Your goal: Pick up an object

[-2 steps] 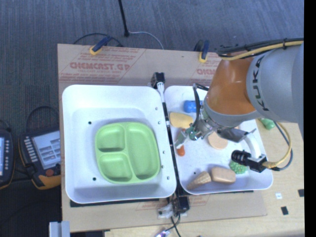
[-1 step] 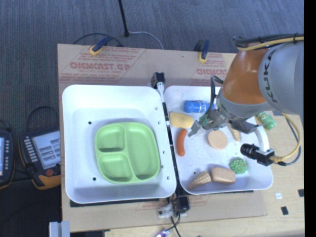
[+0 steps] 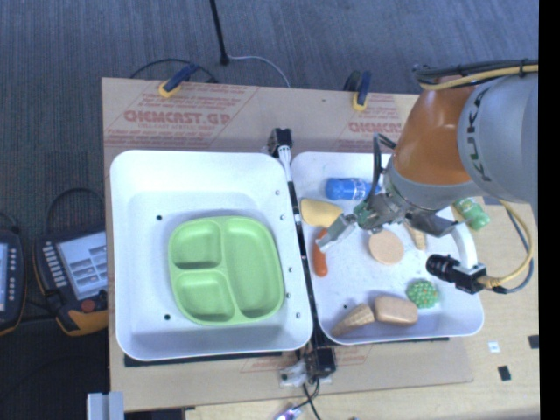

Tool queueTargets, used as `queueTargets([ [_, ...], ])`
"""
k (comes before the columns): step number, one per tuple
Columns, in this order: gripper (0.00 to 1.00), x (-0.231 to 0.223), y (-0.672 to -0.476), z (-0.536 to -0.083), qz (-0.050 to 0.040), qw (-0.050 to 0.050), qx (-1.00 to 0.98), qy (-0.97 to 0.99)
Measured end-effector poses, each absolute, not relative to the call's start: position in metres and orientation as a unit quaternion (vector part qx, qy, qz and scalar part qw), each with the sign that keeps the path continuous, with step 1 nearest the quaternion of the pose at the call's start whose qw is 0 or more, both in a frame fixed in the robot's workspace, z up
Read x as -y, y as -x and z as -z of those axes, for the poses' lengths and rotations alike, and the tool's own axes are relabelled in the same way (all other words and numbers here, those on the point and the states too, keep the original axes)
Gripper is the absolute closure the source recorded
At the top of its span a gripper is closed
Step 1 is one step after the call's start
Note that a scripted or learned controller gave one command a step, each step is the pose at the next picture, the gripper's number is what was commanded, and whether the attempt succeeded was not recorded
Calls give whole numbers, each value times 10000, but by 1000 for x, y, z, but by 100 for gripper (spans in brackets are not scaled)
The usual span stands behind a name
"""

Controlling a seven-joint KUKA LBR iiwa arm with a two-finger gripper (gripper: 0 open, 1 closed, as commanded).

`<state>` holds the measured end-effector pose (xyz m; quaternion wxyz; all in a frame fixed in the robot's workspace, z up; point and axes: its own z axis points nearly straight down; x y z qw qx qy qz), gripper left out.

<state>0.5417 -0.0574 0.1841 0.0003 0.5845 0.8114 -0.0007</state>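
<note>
1. Bench (image 3: 175,129): a board carrying two white bins side by side, the left bin (image 3: 140,182) and the right bin (image 3: 455,326).
2. Tray (image 3: 227,268): green, three compartments, lying flat in the middle of the left bin.
3. Arm (image 3: 455,138): grey with an orange band, reaching over the right bin's far right corner.
4. Gripper (image 3: 363,217): low over the middle of the right bin; whether the claw is apart or together cannot be told from this angle, and nothing is seen clamped in it.
5. Candidate objects, all in the right bin: a blue bottle (image 3: 346,188) near the far edge; a yellow wedge (image 3: 319,212) by the left wall; an orange carrot (image 3: 319,261) just nearer along that wall; a tan disc (image 3: 386,248) beside the gripper; a green ball (image 3: 423,294) toward the right edge; a bread roll (image 3: 394,311) and a cone (image 3: 353,320) at the near edge; a green item (image 3: 472,213) at the right edge, partly hidden.
6. Judged stage: approach, no object yet taken.
7. Risks, as judged: the objects lie close together, so closing may catch two or nudge one aside; the disc is flat and may slip out; pieces against the left wall leave little room for a finger; the dangling cable (image 3: 503,278) could snag.
</note>
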Motion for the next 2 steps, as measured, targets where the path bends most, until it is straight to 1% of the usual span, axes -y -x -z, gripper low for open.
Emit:
queueTargets([
  [1,0,3,-520,-184,5,-6,-8711,-4912],
  [2,0,-30,-505,-184,1,-1,-9351,-3543],
])
